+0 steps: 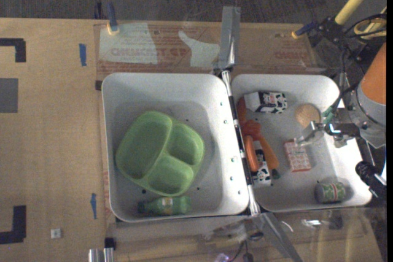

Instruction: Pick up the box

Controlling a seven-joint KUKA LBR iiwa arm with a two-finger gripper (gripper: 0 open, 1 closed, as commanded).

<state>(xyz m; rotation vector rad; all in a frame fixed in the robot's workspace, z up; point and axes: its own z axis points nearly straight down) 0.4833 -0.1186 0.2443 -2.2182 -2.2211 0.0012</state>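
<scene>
Red-patterned box [298,156] flat in right bin [331,86], print unreadable; tool [309,134] above.

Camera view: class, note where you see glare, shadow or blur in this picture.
Camera view: pale glare on the clear sheet behind the bins; soft shadow under the green plate in the left bin; the end effector above the box looks slightly blurred.

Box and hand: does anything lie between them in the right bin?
Nothing. In the camera view, the hand hangs just above and right of the box, with bare white bin floor between them.
</scene>
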